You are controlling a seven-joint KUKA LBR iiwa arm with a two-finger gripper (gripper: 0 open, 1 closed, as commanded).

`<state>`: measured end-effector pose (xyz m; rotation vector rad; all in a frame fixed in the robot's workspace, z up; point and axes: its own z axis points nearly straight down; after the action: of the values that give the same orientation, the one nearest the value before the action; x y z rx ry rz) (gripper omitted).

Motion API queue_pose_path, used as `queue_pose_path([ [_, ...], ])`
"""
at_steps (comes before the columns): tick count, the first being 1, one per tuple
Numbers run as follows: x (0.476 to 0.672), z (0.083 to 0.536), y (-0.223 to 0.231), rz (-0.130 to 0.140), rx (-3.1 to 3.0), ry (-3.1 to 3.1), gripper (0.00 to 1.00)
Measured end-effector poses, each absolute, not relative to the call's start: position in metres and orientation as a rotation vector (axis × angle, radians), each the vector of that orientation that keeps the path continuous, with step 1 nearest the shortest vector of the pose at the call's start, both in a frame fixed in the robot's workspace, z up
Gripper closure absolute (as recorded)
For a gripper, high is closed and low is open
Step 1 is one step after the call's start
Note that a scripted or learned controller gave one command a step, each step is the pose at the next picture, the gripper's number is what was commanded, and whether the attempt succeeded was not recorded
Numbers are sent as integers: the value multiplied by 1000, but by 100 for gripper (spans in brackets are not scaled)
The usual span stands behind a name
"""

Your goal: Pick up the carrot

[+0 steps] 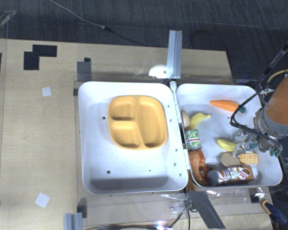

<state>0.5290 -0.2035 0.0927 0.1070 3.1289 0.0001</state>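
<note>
Camera view gives you no readable writing: the brown-labelled bottle (234, 175) at lower right is too blurred. Above it you can count one corn cob (247, 157), one green-labelled can (192, 139) and two bananas (199, 119). One yellow divided plate (136, 121) sits in the left bin (93, 176). The pincer (249, 141) is mid-right; you cannot tell its state. One carrot (224, 105) lies upper right.

The carrot (223, 105) lies in the right bin (201, 91), gripper (249, 143) well apart.
</note>
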Motion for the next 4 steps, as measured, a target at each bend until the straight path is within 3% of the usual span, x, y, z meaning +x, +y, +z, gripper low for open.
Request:
queue_pose_path([
  [1,545,91,-199,10,638,3062,100],
  [2,544,89,-203,2,644,3059,0],
  [3,613,88,-187,4,1328,2835,0],
  [4,653,87,-183,-15,1524,2773,0],
])
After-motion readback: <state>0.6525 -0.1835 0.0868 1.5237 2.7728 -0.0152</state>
